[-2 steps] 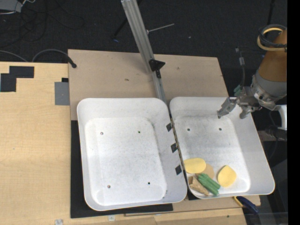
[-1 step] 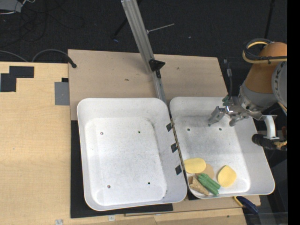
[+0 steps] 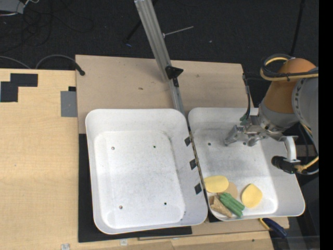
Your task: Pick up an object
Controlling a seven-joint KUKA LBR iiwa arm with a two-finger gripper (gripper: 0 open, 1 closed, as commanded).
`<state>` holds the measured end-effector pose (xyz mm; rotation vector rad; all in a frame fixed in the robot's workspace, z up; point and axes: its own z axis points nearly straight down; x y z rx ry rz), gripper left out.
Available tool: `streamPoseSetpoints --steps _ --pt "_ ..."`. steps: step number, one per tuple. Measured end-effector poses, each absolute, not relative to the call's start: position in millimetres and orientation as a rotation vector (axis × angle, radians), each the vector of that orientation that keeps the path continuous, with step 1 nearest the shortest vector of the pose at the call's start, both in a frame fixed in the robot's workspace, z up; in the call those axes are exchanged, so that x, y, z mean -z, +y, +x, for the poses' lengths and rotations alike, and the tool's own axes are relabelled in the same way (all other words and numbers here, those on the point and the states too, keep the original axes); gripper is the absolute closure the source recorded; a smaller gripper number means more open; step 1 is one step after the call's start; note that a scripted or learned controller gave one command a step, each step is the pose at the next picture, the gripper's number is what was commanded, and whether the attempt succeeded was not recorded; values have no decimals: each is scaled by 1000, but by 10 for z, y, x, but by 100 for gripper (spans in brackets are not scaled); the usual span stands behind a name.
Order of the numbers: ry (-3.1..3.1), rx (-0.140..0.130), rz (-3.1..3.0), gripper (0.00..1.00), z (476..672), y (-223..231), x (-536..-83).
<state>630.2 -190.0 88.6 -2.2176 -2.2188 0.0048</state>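
Note:
Several small objects lie in the front left corner of the right bin (image 3: 281, 204): a round yellow piece (image 3: 216, 184), a second yellow piece (image 3: 252, 196), a green stick-like item (image 3: 232, 204) and a tan item (image 3: 220, 207) partly under the green one. My gripper (image 3: 239, 141) hangs over the back half of that bin, well behind the pile and apart from it. It is open, with nothing between its fingers. The grey arm with its orange band (image 3: 289, 87) comes in from the right.
The left bin (image 3: 99, 121) sits beside the right one, joined by black clips (image 3: 193, 163) along the shared edge. A slanted metal rail (image 3: 156, 40) rises behind the bins. Wooden bench surface (image 3: 36, 155) lies to the left. Cables hang by the wrist (image 3: 294, 163).

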Motion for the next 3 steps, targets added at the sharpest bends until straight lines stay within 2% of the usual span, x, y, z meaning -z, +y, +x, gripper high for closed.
streamPoseSetpoints --steps 1,2,3 --pt "-2219 -3 -2220 100 6309 -1906 -1009" --pt "-2220 2 -2227 100 6221 -1918 -1578" --pt "-2224 2 -2223 100 6256 -1931 -2009"
